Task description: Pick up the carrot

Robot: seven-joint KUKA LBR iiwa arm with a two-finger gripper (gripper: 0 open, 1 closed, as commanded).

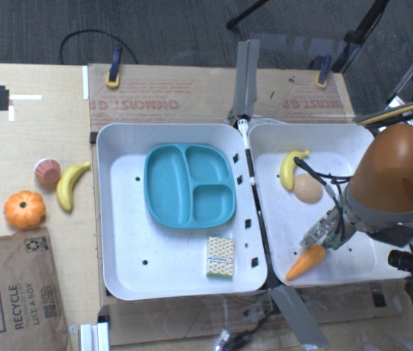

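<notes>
carrot (305, 262) in right bin's (360, 139) near corner | end effector (326, 234) touching its thick end | grip state unclear

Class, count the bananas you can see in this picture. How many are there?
2. One banana lies on the bench left of the bins; another banana lies in the right bin. The arm may hide more.

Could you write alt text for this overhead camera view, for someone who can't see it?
A robot arm's claw sits at the thick end of a carrot in the right white bin, near a banana and a tan ball. The left bin holds a blue divided plate and a patterned sponge.
</notes>
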